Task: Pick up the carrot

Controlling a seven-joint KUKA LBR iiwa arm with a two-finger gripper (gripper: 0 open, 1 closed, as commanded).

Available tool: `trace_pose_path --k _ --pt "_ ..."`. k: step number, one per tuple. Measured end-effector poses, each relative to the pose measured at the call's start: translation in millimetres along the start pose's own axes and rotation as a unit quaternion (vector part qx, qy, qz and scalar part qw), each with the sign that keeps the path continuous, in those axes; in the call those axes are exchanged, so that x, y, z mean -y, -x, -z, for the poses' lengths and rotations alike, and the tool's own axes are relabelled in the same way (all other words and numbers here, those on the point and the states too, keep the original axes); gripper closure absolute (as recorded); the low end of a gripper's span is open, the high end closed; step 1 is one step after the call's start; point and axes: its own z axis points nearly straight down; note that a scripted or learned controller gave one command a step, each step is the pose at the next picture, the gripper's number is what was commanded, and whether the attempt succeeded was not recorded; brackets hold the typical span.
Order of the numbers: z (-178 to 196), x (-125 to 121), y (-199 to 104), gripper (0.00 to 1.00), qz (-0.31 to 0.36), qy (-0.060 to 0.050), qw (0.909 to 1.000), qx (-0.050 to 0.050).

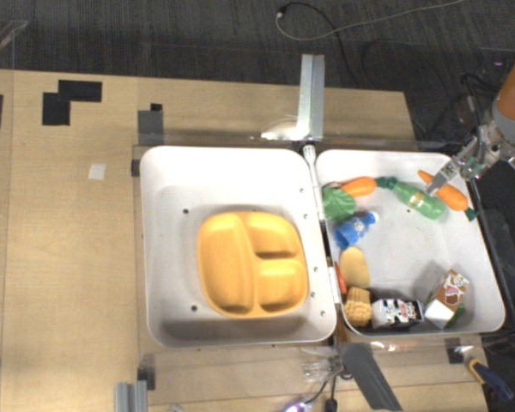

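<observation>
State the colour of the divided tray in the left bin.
Yellow; the divided tray shows clearly in the camera view.

Two white bins [232, 166] sat side by side, one yellow divided tray [251, 262], two carrots [350, 187], one green bottle [417, 198], one blue bottle [355, 227], one potato [354, 266], one corn cob [357, 305], two small cartons [396, 312]

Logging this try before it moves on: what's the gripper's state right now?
Gripper: cannot be told; it sits low over the right bin's far right corner, beside a carrot and the green bottle.
</observation>
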Motion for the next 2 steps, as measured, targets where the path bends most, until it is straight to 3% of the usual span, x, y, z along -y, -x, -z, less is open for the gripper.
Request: trace_pose_path --k 1,2 --pt "40.6 -75.8 -61.2 1.00 0.001 0.000 1.0000 -0.001" --pt "53.2 -78.5 -61.1 1.00 0.004 0.003 1.0000 0.002"
